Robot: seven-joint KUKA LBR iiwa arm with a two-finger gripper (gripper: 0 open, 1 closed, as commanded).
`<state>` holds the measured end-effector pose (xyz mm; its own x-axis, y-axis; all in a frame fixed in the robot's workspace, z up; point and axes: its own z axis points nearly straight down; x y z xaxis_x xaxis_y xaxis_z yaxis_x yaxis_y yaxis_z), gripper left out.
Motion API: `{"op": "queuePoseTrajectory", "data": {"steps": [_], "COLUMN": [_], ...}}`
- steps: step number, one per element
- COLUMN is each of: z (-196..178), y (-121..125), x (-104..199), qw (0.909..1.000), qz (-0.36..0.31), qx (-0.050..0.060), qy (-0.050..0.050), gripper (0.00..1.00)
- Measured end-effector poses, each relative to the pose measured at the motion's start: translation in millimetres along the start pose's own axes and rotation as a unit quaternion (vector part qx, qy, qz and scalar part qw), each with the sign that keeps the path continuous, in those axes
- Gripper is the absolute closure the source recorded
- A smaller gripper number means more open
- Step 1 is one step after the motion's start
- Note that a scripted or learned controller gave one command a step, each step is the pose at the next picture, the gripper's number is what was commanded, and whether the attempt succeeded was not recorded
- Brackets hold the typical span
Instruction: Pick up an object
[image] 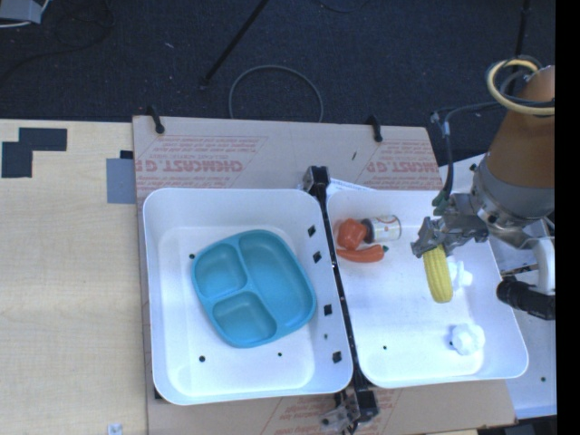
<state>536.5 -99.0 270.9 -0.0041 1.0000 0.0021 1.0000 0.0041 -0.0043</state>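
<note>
bins [181,370]: white plastic, smooth, slightly glossy
divided plate [252,286]: blue plastic, smooth, matt
corn cob [439,275]: yellow, bumpy plastic look
backing board [227,157]: brown printed cardboard, matt
bench [63,288]: pale wood grain

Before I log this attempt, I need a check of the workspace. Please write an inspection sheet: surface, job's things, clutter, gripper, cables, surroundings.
Surface: left bin and right bin, side by side on cardboard.
Job's things: corn cob, orange toy beside a small jar, and white lump in the right bin; blue divided plate in the left bin.
Clutter: nothing seen.
Gripper: gripper at the corn cob's upper end; grip unclear.
Cables: loop on the dark floor.
Surroundings: wooden bench at left.
</note>
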Motion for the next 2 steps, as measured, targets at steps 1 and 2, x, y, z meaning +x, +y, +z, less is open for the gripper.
{"op": "queuePoseTrajectory", "data": {"steps": [1,2], "z": [5,12], "y": [1,8], "x": [43,85], "qw": [1.0000,1.0000], "qz": [0.001,0.001], "qx": [0.000,0.000], "qy": [-0.001,0.000], "gripper": [1.00,1.00]}}
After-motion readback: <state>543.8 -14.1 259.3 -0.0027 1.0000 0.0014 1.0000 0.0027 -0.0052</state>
